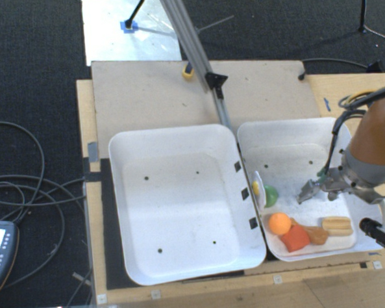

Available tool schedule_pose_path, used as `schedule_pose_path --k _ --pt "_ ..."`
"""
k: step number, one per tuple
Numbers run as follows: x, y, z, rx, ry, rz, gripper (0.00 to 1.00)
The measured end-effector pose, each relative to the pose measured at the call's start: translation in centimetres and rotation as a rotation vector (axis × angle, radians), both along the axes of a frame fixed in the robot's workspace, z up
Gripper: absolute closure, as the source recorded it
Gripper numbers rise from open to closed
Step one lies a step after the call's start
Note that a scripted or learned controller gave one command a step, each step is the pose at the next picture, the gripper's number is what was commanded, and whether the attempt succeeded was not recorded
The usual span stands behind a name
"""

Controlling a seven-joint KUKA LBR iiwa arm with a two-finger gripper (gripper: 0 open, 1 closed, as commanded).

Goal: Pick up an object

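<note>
A: While the arm reaches in from three o'clock, where is the gripper [307,192] now?

B: It hangs over the right bin [289,134], near the middle of it, with the orange band of the wrist [376,132] behind it toward three o'clock. I cannot tell if the pincer is released or clenched; it is too small and dark here. I see nothing between its tips.

A: And the things to pick?

B: They all lie in the near part of the right bin, toward six o'clock from the gripper. An orange ball [280,223] touches a red block [294,239]; a brown piece [317,235] and a tan bun-like piece [337,225] are just beside them. A green ball [271,195] sits by the wall at nine o'clock from the gripper. The left bin [182,203] holds no object.

A: So which step is it?

B: I judge it is the approach, nothing is picked yet. The next move calls for choosing one object, coming above it, and going down with the pincer released. The crowded group may be difficult; the green ball stands more alone, but close to the wall.
</note>
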State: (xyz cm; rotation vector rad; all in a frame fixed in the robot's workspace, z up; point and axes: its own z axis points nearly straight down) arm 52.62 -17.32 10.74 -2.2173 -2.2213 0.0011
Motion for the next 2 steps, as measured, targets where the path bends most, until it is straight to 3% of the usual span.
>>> schedule_pose_path --k 1,2 --pt "0.1 -0.1 1.3 -0.002 -0.005 0.0 1.0" --pt "0.5 -0.8 7.6 -0.005 -0.011 0.002 1.0"
